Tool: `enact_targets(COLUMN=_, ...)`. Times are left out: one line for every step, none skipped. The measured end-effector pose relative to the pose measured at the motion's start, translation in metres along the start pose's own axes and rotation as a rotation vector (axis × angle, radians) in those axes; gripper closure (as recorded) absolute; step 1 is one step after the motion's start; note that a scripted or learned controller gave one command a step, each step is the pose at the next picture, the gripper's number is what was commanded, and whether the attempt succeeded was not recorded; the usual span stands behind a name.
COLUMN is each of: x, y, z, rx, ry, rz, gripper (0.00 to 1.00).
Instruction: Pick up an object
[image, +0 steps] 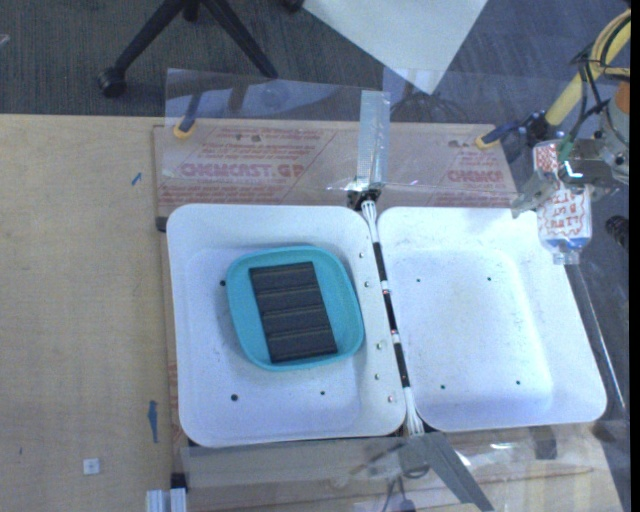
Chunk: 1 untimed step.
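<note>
One teal plate, dark ribbed, perhaps rubbery, block

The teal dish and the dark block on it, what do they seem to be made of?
Teal dish: probably plastic, given its uniform colour, smooth rounded rim and faint sheen. Dark block: matte, ribbed in four bands, perhaps rubber or foam; the view leaves this open.

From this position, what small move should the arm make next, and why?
Probably carry the gripper left, toward the left white bin. It sits at the upper right edge of the right white bin, far from the teal square plastic dish, which lies in the left bin with a dark ribbed block on it.
</note>
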<state>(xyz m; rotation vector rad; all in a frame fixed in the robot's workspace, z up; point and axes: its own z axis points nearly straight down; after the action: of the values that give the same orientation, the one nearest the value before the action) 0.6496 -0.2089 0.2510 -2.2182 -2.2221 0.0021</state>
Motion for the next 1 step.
enact_targets(x=0.0002, y=0.0123, z=0.0858, rx=0.002, ry=0.0, rz=0.203, gripper=0.0)
